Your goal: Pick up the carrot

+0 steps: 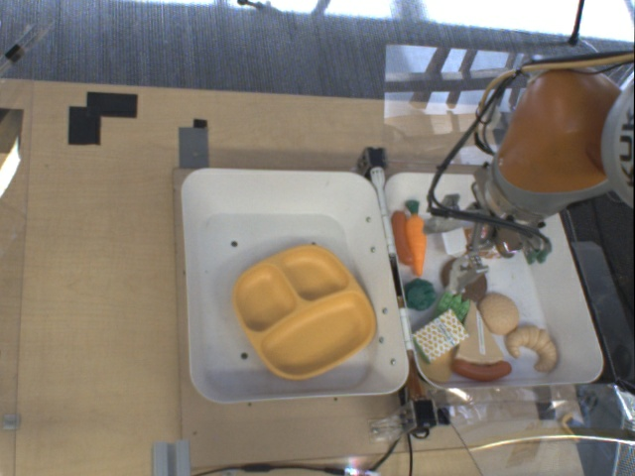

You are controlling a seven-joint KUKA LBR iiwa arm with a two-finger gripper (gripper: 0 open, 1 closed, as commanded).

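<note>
Small, light, hard toy carrot [410, 240] by the right bin's [585, 335] left wall; best pinched across its middle; claw [474, 266] state unclear.

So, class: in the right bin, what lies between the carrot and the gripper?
In the camera view, bare white bin floor separates the carrot from the gripper; nothing lies between them.

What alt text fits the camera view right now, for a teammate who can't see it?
The carrot lies at the left edge of the right bin, beside the arm, which hangs over that bin. Other toy foods, including a croissant and a sausage, sit nearer the camera; the left bin holds a yellow tray.
</note>
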